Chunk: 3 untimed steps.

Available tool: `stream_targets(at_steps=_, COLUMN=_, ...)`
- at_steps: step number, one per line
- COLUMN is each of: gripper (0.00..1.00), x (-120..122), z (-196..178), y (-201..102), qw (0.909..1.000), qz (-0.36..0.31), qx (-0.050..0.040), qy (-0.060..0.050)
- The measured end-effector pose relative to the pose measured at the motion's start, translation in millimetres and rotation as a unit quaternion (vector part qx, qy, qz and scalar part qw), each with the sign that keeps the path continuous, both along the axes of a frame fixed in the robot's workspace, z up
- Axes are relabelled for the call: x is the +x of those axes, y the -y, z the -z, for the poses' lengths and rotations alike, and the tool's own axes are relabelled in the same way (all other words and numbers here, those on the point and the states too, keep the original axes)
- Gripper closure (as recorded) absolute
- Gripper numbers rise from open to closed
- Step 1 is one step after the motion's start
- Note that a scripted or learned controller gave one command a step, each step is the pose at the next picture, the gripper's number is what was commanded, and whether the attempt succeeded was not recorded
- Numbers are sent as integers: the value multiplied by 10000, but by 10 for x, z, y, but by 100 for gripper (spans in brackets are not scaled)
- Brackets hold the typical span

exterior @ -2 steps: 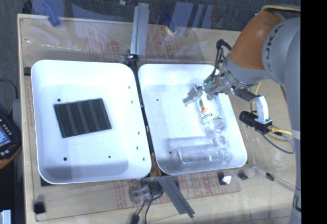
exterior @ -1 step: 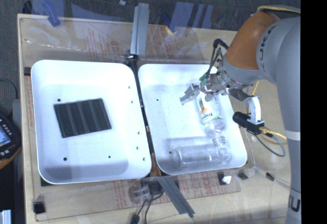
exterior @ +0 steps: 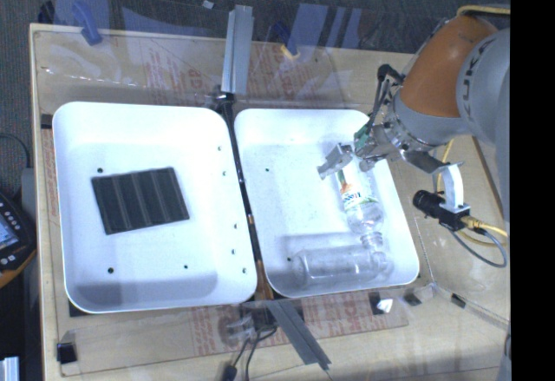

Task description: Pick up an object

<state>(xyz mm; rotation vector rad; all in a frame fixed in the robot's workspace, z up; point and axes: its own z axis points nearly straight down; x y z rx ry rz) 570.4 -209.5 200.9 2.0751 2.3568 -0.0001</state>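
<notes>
While the arm (exterior: 451, 75) reaches in from three o'clock, its gripper (exterior: 347, 160) hangs over the right bin (exterior: 260, 197), toward that bin's one o'clock corner. Two grey fingers (exterior: 334, 164) show below the wrist, pointing toward nine o'clock, with a small gap between them; nothing can be seen held in that gap, though how wide they stand is hard to judge at this size.

Just at five o'clock from the fingers lies a small clear plastic bottle (exterior: 359, 210) with a white label, its length running from about eleven to five o'clock. Its upper end sits just beside the fingertips; whether they touch it cannot be told. At six o'clock from this bottle, along the bin's near wall, a larger clear container (exterior: 334, 266) lies on its side, running from nine to three o'clock. The small bottle's lower end is touching or nearly touching it.

At nine o'clock from all this, the left bin (exterior: 78, 136) holds a dark ribbed rectangular pad (exterior: 140, 200), lying flat and turned slightly off square, well apart from the bottles.

Both bins rest on a wooden bench (exterior: 130, 67), side by side, their inner rims touching along the middle.
</notes>
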Motion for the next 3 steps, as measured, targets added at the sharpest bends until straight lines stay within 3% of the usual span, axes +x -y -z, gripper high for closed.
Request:
stream_targets(at_steps=1, gripper=0, x=56, z=336, y=-19, qw=9999, qz=-161, qx=12, qy=-26)
stream_targets(at_steps=2, gripper=0, x=124, z=341, y=-11, qw=9995, qz=-307, qx=1, qy=1)
stream_targets(at_steps=3, gripper=0, x=62, z=925, y=-399, qw=9880, qz=-1542, qx=16, qy=-29)
